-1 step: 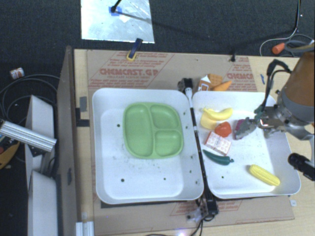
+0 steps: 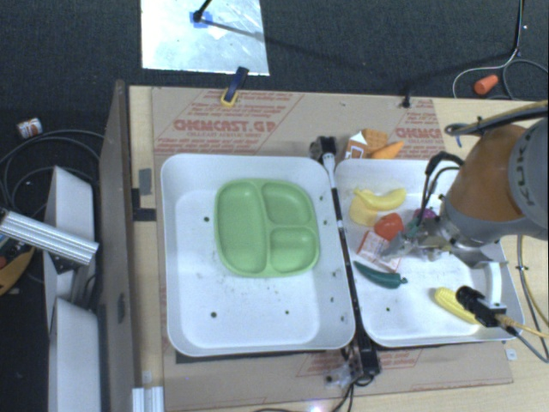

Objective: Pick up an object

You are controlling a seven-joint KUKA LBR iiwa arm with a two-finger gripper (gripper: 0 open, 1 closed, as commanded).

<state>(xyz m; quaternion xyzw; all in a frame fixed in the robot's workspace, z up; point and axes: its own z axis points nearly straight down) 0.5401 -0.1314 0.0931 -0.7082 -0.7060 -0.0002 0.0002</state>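
We take the red tomato [image 2: 389, 226] as our mark. It lies in the far half of the right bin [image 2: 412, 320], nearer that bin's left wall than its right. The arm [image 2: 489, 187] comes in from the view's right, and its jaws sit low just to the right of the tomato, very close to it. We cannot say whether they touch it. The wrist and its cables crowd the spot, so we cannot tell how far the jaws are parted, nor whether anything sits between them.

Just beyond the tomato, toward the far wall, lies a curved yellow banana [image 2: 379, 201], its near edge touching or almost touching the tomato. Just on the near side of the tomato and a little to its left, a clear packet [image 2: 371, 249] with red print lies flat on the bin floor. Further to the near side of the tomato, past the packet, a dark green pepper [image 2: 379, 275] lies lengthwise across the view, apart from the tomato. Well beyond the tomato, outside the bin on the table [image 2: 257, 118], rests an orange carrot [image 2: 388, 151]. Well to the left of the tomato, across the two bin walls, the left bin [image 2: 197, 324] holds a green plate [image 2: 266, 227] with three compartments, lying flat near that bin's middle.
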